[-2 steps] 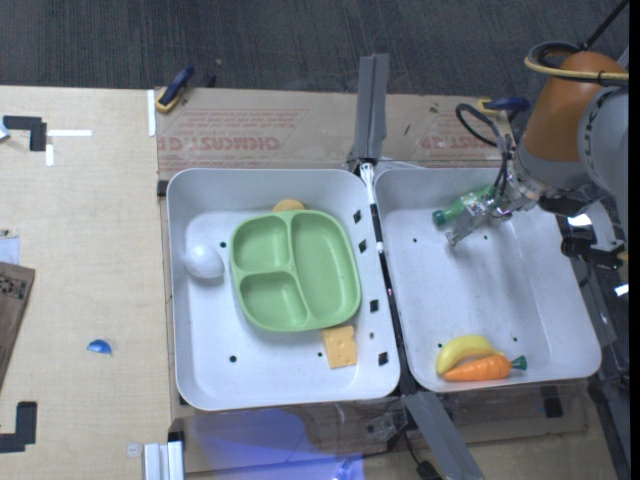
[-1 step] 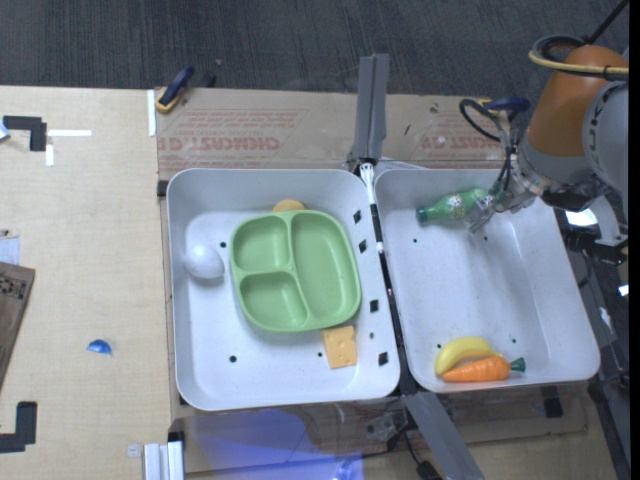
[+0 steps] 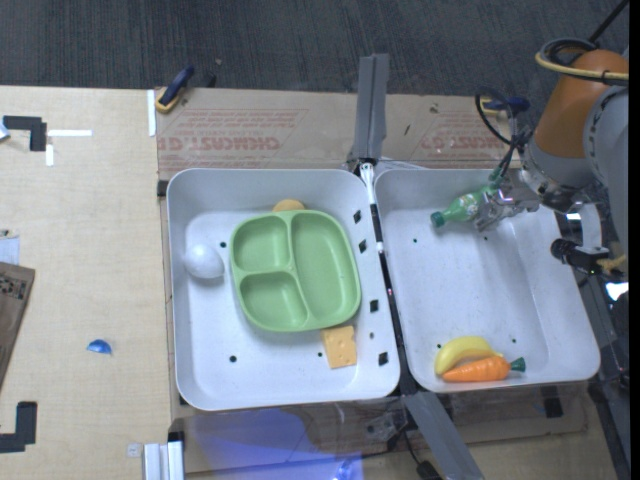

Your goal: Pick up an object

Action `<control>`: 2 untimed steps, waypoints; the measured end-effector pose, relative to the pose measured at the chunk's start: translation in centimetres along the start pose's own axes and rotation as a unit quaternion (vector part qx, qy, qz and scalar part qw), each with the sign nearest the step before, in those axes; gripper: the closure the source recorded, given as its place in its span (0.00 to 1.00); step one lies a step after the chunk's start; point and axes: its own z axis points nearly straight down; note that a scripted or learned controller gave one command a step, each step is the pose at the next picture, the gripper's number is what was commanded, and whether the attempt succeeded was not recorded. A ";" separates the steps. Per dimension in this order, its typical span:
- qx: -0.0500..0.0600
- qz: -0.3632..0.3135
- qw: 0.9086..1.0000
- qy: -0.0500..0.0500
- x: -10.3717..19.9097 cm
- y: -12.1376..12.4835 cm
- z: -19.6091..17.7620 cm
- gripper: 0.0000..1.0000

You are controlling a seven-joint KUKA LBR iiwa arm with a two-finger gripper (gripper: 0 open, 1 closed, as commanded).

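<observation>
- Grey arm with orange band [image 3: 585, 98] reaching in from the right, over the far right corner of the right shallow white bin [image 3: 560, 313].
- Two-finger gripper [image 3: 497, 206] low over that bin's far side, closed on the base end of a small clear plastic bottle with a green cap [image 3: 455, 211].
- Bottle lying roughly level, cap pointing left, its base between the fingers.
- Yellow plastic banana [image 3: 465, 350] and orange toy carrot with green top [image 3: 485, 369] side by side, touching, at the near edge of the right bin, well apart from the gripper.
- Green three-compartment plate [image 3: 295, 268] in the middle of the left shallow white bin [image 3: 200, 358].
- White ball [image 3: 203, 261] just beside the plate's left rim.
- Yellow-orange block, cheese-like [image 3: 340, 347], at the plate's near right corner, partly under its rim.
- Small yellow rounded item [image 3: 288, 206] peeking out behind the plate's far rim; too hidden to identify.
- Flattened brown cardboard [image 3: 250, 130] beyond both bins.
</observation>
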 end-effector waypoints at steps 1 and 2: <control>-0.004 0.000 1.000 -0.001 0.0 0.2 -0.2 0.00; -0.009 -0.098 0.995 -0.003 -0.8 -2.3 -9.1 0.00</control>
